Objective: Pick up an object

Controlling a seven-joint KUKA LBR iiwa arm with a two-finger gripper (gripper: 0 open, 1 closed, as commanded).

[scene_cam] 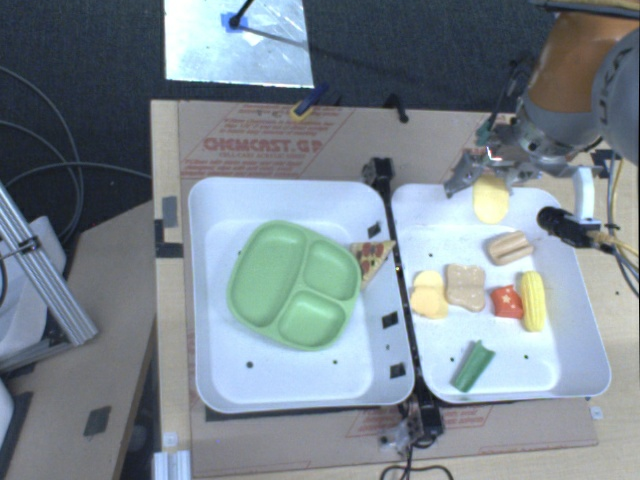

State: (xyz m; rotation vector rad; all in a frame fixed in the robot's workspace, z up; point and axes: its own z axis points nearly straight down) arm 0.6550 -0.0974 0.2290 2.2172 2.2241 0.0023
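Gripper (487,171) is seen over right bin's (580,368) far edge; finger state cannot be told. Pale yellow object (491,201) lies just below it; hot dog (507,246), toast (465,286) nearer camera.

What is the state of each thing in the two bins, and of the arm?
Green plate: lying flat in the left bin, nothing in its compartments.
Pizza slice: resting against the plate's right rim.
Pale yellow piece: at the right bin's far edge, just below the gripper.
Corn cob: lying beside the red piece.
Green piece: lying apart, near the front.
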